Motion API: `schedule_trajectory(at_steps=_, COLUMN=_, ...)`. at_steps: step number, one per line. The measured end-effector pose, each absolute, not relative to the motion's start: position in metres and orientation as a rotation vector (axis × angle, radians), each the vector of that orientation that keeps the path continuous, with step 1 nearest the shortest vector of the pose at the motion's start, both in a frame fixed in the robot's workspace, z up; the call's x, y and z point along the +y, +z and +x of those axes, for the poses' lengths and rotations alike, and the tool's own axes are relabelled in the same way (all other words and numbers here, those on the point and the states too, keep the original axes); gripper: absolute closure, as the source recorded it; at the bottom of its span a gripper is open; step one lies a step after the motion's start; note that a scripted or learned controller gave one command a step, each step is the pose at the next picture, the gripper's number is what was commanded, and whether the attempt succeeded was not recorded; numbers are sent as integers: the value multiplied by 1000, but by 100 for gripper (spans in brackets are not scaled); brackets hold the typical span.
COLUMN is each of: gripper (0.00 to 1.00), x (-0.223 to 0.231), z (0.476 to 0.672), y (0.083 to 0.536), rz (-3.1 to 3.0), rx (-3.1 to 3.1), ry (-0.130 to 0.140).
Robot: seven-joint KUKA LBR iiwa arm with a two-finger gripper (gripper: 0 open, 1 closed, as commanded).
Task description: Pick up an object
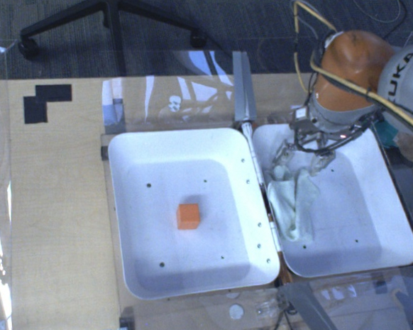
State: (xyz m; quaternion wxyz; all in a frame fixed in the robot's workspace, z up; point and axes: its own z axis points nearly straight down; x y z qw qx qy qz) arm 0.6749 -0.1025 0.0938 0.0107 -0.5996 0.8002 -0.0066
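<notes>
A small orange cube (188, 216) lies near the middle of the left bin (140, 273). A crumpled pale cloth (294, 207) lies along the left side of the right bin (369, 247). My gripper (299, 162) hangs under the orange wrist band at the upper left of the right bin, right above the cloth's upper end. Its two fingers (280, 158) stand spread apart, open, and the cloth's top edge reaches up to about the level of the fingertips. I see nothing pinched between them.
The two bins meet at a metal divider (245, 108) with a ridge running down between them. Yellow cables (310, 38) loop above the wrist. An office chair base (109, 19) stands on the floor behind the bench.
</notes>
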Motion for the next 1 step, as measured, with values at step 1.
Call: schedule_trajectory(at_steps=1, gripper=100, x=-102, z=681, y=113, rz=-1859, rx=2484, ry=-39)
